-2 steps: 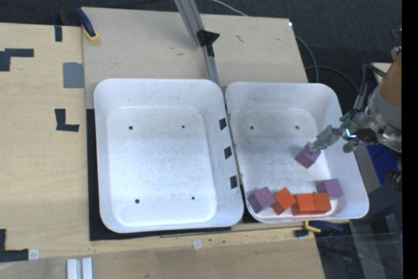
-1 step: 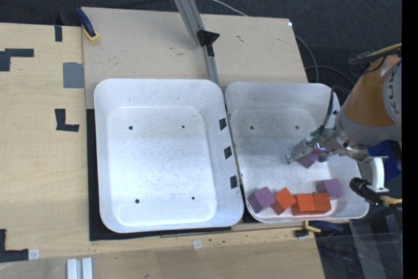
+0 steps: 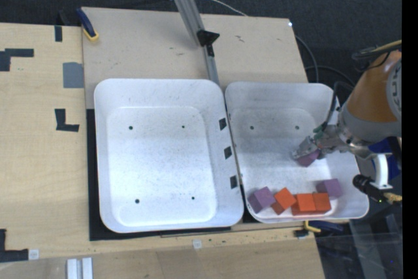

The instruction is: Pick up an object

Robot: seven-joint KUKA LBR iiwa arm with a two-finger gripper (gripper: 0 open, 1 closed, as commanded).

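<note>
Bins sit side by side in the middle of the frame, and we see the left bin [image 3: 160, 153] with only small dark dots on its white floor. The right bin [image 3: 281, 101] holds all the blocks.

Along the lower edge of the right bin we count several pieces in a row. At the left of the row is a purple block [image 3: 262, 198], and just beside it an orange block [image 3: 283, 199] that stands tilted. Next to this one lies a longer orange block [image 3: 311, 204], and at the right end, slightly higher, a second purple block [image 3: 330, 187].

The arm [image 3: 372, 108] comes in from the right side of the frame, grey with an orange part on top. Its gripper [image 3: 312, 151] is low over the right bin, in the right half of it, above the row of blocks and apart from them. At the tip we see a small purple piece [image 3: 307, 157], which seems to touch the fingers, but we cannot tell if the claw is spread or pressed together, or if it pinches this piece.

In the upper middle of the frame a metal rail [image 3: 186, 0] runs at a slant down to the gap between the bins. A blue and yellow clamp [image 3: 87, 24] lies in the upper left, on the board [image 3: 150, 42] behind the bins.
</note>
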